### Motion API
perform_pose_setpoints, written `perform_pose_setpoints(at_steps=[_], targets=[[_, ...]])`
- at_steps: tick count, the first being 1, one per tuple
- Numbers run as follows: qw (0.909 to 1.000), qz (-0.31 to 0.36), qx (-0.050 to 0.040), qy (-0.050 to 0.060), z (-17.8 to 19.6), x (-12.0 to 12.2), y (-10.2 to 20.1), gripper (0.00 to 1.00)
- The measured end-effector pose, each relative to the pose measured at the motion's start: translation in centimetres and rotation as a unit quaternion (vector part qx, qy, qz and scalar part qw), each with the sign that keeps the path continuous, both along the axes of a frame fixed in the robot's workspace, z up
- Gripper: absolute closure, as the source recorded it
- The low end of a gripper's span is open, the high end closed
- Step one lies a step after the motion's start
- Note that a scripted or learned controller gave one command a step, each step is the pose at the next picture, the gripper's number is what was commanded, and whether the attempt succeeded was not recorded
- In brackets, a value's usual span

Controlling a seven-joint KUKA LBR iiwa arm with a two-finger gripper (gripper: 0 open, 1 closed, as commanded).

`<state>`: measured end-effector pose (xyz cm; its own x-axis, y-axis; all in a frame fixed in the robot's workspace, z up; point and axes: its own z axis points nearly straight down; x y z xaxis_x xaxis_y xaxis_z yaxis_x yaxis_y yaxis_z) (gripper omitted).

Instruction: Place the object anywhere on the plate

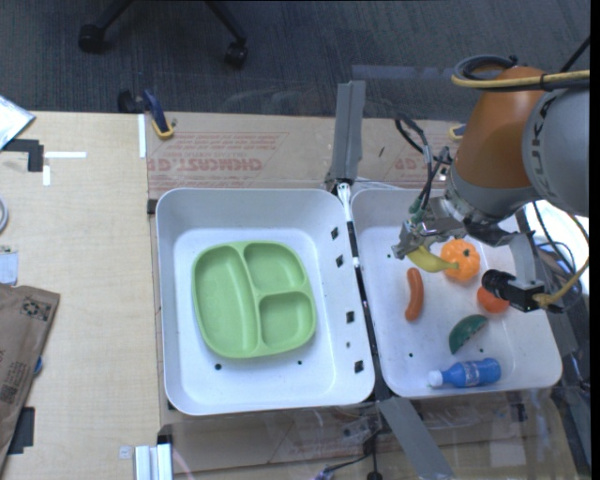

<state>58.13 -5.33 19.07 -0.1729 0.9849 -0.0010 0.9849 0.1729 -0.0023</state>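
A green three-compartment plate [253, 298] is seen in the left bin [178, 375], at the centre of the frame. The gripper [415, 239] is lowered into the upper part of the right bin [394, 375], touching a yellow banana [429, 260] beside an orange pumpkin [459, 258]; its state cannot be told. Lower right, a sausage [413, 293], tomato [491, 299], green leaf [467, 330] and blue bottle [469, 374] are scattered.

Floor: dark grey carpet [281, 47] along the top, with an office chair base [159, 28] on castors standing on it. Bench: pale wood surface [75, 244], brown cardboard sheet [244, 155] behind the bins. Bright glare at right edge.
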Motion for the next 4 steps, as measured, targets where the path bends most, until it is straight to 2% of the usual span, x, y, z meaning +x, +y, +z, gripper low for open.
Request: perform_pose_setpoints(at_steps=[1, 2, 3, 4], targets=[[0.9937, 0.112, 0.0, 0.0, 6.2, -3.0, 11.2, 1.0], [0.9848, 0.174, 0.0001, 0.001, 1.7, -2.8, 17.4, 1.0], [0.9682, 0.25, 0.0001, 0.0, 2.7, -1.5, 23.1, 1.0], [0.9682, 0.25, 0.0001, 0.0, 2.7, -1.5, 23.1, 0.0]])
